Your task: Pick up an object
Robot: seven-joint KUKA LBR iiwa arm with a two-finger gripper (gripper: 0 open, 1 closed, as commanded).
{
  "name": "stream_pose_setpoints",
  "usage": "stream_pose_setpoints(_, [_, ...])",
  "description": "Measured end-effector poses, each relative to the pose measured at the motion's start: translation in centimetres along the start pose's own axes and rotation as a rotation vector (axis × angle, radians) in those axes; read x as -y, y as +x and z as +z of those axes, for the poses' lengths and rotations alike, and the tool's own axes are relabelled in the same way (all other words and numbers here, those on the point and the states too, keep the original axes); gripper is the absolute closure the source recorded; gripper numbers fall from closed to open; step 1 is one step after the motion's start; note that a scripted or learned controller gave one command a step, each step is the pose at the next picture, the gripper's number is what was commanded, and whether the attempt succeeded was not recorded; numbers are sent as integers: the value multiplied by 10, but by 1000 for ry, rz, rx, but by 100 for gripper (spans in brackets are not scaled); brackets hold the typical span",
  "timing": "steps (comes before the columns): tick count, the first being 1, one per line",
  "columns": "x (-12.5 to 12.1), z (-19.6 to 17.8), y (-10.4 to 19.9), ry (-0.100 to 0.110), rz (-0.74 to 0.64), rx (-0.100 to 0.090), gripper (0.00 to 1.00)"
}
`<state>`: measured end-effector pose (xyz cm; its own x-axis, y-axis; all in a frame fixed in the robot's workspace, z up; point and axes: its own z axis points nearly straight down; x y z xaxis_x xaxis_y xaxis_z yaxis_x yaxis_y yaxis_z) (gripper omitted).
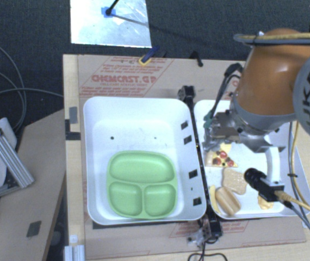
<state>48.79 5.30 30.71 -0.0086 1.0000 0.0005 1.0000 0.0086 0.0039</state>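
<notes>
2 bins (98,118): green tray (142,184) left (arm (274,75) overhangs right).

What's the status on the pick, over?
Gripper low over right bin, fingers unclear. Toy food loose in the bin. Green tray sits in left bin.

Much of the right bin (285,208) is covered by the arm (277,75). The pincer (216,137) is largely hidden beneath the wrist. The arm is cut off at the right edge.

A green divided tray (142,184) lies in the left white bin (136,110) on a cardboard sheet (123,78)
</notes>
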Motion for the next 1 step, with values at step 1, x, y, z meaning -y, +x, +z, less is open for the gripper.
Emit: stream_pose_setpoints(1, [-1,-10,0,-2,-5,0,100])
